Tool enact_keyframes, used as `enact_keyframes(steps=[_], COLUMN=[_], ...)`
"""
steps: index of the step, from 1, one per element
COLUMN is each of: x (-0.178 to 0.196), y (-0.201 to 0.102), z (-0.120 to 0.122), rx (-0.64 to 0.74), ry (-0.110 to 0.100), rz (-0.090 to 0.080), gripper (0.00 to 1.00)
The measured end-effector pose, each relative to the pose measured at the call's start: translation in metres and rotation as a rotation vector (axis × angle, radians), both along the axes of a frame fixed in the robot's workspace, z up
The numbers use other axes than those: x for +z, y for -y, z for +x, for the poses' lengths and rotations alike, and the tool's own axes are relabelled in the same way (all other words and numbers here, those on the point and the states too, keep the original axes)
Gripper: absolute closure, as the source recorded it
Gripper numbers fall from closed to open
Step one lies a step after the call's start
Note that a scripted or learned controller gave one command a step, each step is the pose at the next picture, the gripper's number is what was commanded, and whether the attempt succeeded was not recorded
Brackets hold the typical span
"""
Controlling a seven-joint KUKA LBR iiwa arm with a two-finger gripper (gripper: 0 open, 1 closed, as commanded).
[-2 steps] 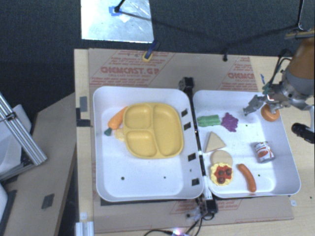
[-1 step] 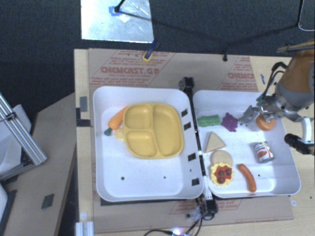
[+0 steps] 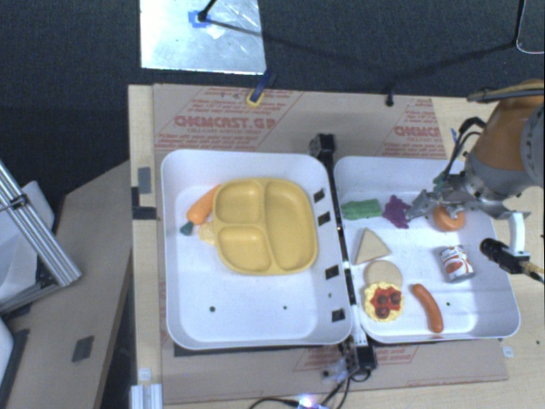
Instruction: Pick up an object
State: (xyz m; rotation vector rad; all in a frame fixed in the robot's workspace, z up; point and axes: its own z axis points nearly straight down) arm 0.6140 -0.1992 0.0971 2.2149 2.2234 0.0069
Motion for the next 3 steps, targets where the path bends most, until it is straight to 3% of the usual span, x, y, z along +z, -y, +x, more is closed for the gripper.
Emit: enact_keyframes(steps=[1,3], x=[0.01,0.124], y=[0.0,-0.003], z=[0.001,0.013], rx=[0.0,0.002], ry=[0.002,0.002], rz=[-0.001,-0.003], gripper=[1.0,1.0])
